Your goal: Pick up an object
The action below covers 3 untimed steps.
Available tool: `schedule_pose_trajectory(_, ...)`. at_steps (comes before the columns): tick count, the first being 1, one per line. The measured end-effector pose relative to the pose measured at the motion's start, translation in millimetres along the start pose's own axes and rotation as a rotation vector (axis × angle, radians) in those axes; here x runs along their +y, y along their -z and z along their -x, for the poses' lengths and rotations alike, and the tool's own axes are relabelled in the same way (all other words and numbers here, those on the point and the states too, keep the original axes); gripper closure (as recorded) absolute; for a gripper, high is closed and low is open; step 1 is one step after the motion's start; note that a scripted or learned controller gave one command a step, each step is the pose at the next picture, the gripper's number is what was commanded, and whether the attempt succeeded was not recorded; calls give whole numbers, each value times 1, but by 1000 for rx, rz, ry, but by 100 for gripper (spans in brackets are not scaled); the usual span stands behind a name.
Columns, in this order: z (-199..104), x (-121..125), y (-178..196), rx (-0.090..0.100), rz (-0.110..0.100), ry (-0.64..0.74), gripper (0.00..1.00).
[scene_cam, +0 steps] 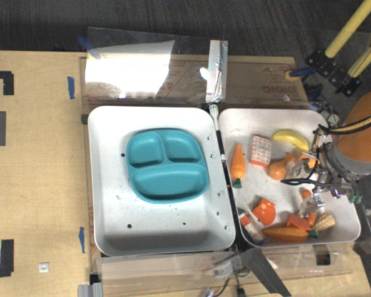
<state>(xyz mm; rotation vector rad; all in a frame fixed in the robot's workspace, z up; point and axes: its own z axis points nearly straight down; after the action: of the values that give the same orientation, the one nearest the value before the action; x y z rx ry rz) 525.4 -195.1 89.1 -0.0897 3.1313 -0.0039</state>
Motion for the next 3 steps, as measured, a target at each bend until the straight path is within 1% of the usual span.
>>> schedule_pose_trajectory(1, 74, 77, 0, -5, 4, -109, 0)
schedule_pose_trajectory(2, 30, 83, 1, -3, 1, -183, 0)
schedule_pose_trajectory(3, 116, 37, -2, 0, 1, -249, 0)
